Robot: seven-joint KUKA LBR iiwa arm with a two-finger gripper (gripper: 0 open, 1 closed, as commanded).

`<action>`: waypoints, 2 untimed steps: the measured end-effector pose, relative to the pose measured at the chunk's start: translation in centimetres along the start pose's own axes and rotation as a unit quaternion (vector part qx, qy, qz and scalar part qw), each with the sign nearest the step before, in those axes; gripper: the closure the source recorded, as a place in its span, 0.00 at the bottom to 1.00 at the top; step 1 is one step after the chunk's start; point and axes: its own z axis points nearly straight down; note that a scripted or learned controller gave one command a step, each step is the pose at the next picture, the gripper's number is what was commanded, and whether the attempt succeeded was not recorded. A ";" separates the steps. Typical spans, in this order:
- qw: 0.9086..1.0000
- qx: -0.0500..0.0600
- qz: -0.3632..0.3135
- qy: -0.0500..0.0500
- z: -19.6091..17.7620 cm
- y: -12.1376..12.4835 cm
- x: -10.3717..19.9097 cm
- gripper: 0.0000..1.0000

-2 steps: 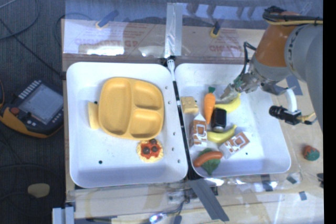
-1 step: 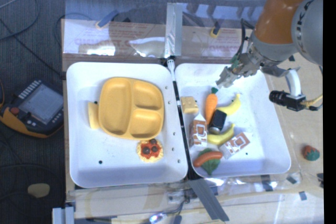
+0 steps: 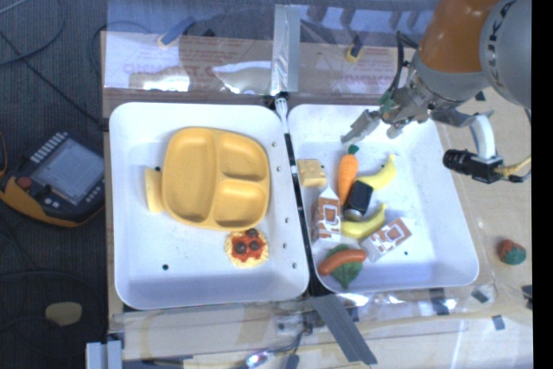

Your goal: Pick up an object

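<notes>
Left bin (image 3: 138,272): you have a yellow divided plate (image 3: 216,175) and a small pizza toy (image 3: 246,247); no work there. Right bin (image 3: 432,212): the pickable pile, carrot (image 3: 346,172), bananas (image 3: 378,177), black can (image 3: 358,199), cartons (image 3: 327,217), sits centre-left. Above its far edge hangs the gripper (image 3: 380,122), fingers spread, holding nothing. Judged step: approach, no grasp begun. Your next move calls for descent onto one piece. Pile items overlap; the fingertips are hard to resolve.

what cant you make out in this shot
- Gripper, camera view: too small and blurred to read.
- Yellow banana: middle hidden by the black object lying on it.
- Pale yellow piece, left bin: mostly hidden under the yellow divided plate.
</notes>
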 end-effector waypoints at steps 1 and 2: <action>1.000 0.001 0.026 0.000 11.2 -3.3 -1.0 0.00; 1.000 0.001 0.026 0.001 10.3 -3.3 -1.0 1.00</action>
